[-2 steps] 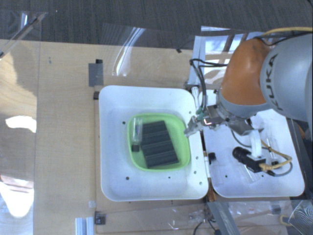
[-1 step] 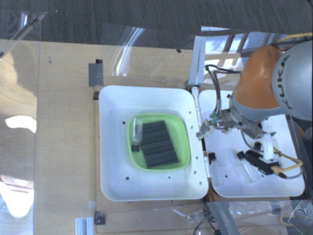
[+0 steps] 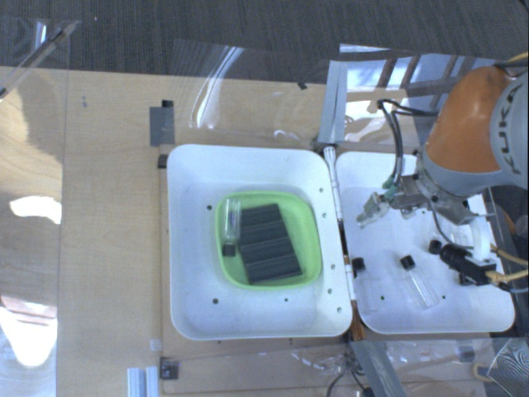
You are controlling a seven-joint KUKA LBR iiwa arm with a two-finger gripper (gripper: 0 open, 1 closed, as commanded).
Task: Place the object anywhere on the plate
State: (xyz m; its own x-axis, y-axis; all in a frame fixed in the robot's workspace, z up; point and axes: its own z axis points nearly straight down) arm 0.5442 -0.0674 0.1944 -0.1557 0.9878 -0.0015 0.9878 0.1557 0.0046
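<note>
In the left bin (image 3: pixel 190 304), a dark ribbed block (image 3: pixel 268 244) lies on the green plate (image 3: pixel 310 222).

Pretty much the only lettering I can make out is on my arm (image 3: pixel 488 131): big dark letters on the grey casing at the right edge, just past the orange band. They're cut off by the frame, looks like a "KU" turned sideways, so the start of KUKA. Nothing readable on the bins, the plate or the worktop

Pale wooden bench (image 3: pixel 91 246) under glare, dark ribbed floor (image 3: pixel 207 11) beyond.
</note>
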